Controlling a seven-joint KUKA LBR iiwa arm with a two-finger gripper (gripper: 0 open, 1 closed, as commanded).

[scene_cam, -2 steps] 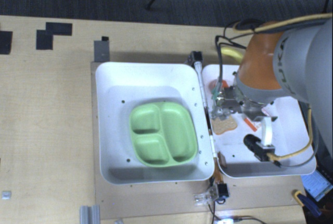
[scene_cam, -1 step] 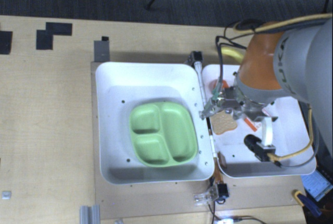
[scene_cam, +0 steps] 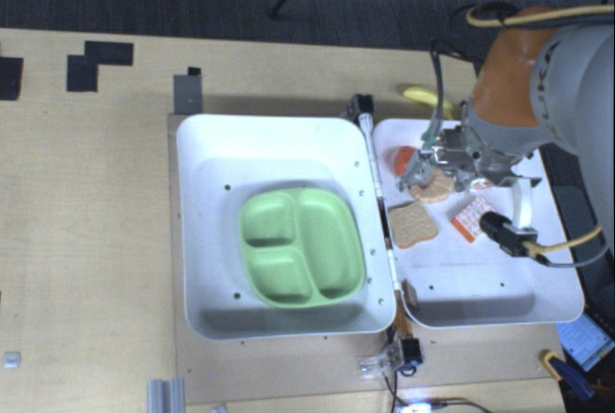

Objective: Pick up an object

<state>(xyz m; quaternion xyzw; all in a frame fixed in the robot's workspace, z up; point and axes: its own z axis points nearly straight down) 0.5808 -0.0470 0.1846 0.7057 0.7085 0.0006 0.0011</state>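
On the pale wooden worktop point(scene_cam: 86, 238), the left bin point(scene_cam: 207, 238) of smooth white plastic holds a glossy green divided plate point(scene_cam: 301, 245) with three rounded compartments. In the right bin point(scene_cam: 480, 281) lie a flat, grainy brown bread slice point(scene_cam: 414, 225), a red piece point(scene_cam: 403, 157) toward the far-left corner, a round tan piece point(scene_cam: 434, 188) and a small red-and-white packet point(scene_cam: 469, 215). A yellow curved thing point(scene_cam: 420, 96) lies just beyond the far rim. The grey arm point(scene_cam: 567, 85) reaches in from the right, bent downward, its hand point(scene_cam: 444, 161) low over the tan piece; cabling and metal parts hide the fingertips, so their spread cannot be told.
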